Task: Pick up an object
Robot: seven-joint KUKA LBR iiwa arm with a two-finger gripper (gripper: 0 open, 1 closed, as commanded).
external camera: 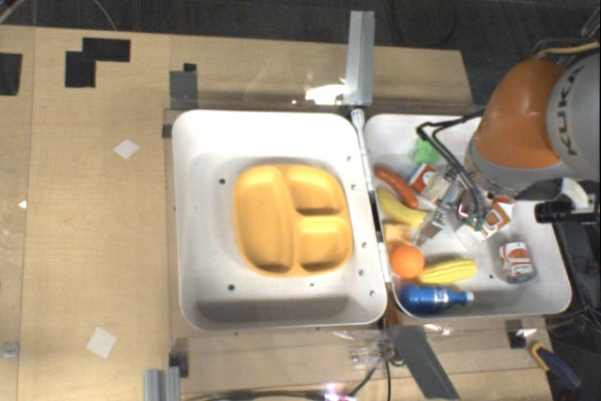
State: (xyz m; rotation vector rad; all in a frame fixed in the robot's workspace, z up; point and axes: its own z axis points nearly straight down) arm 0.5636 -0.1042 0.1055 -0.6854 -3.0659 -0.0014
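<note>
My gripper (434, 226) hangs low over the right bin (554, 291), under the grey arm with its orange band (515, 113). It is just right of a yellow banana (400, 208) and above an orange (407, 261). A red sausage (395, 186) lies along the bin's left side. A yellow corn cob (449, 271) and a blue bottle (434, 299) lie near the front wall. A small can (516, 260) stands to the right. A green item (428, 150) and a red-and-white carton (425, 177) sit partly under the arm.
The left bin (202, 296) holds a yellow divided plate (290, 218). A metal post (361, 52) rises behind the wall between the bins. A black cable (441, 146) loops beside the wrist. Wooden bench top (84, 230) spreads to the left.
</note>
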